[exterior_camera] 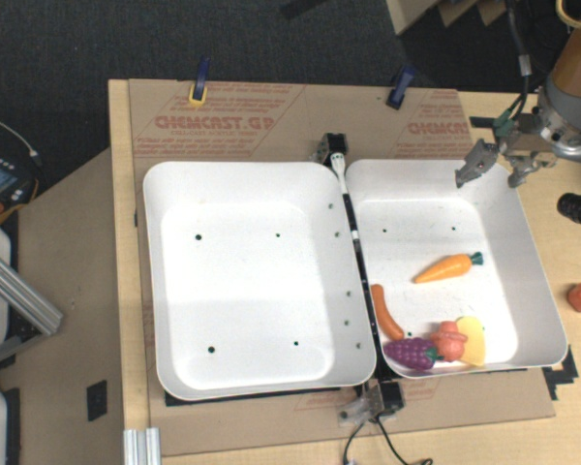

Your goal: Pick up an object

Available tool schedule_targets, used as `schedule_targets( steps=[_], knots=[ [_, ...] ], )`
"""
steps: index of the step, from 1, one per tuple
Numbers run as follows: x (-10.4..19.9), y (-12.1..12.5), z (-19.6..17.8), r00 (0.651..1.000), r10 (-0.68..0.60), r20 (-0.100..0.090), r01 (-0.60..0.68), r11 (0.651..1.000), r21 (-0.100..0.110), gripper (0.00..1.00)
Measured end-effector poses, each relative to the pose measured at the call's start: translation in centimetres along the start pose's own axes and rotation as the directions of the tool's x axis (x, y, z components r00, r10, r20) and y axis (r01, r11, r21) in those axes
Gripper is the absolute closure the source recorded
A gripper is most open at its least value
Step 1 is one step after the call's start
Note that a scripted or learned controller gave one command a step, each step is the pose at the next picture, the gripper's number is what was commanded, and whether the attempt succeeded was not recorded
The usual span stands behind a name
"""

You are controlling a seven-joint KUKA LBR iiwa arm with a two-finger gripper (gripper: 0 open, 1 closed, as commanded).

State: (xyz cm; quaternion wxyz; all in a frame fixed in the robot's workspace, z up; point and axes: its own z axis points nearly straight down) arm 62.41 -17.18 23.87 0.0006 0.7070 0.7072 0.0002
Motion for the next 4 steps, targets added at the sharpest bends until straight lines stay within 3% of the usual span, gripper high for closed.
schedule_targets(
  steps=[1, 2, 3, 4],
  knots=[
    [-1.1, -5.1, 10.3, 1.0, 0.003, -0.003, -0.003, 1.0, 0.014, 0.0],
    [2.9, -9.1, 15.6, 1.0, 0.001, -0.003, -0.001, 1.0, 0.005, 0.0],
    [2.7, -8.9, 14.4, 1.0, 0.002, 0.001, -0.002, 1.0, -0.002, 1.0],
    [11.9, -8.9, 4.9, 1.0, -0.01, -0.004, 0.01, 1.0, -0.009, 1.0]
  ],
)
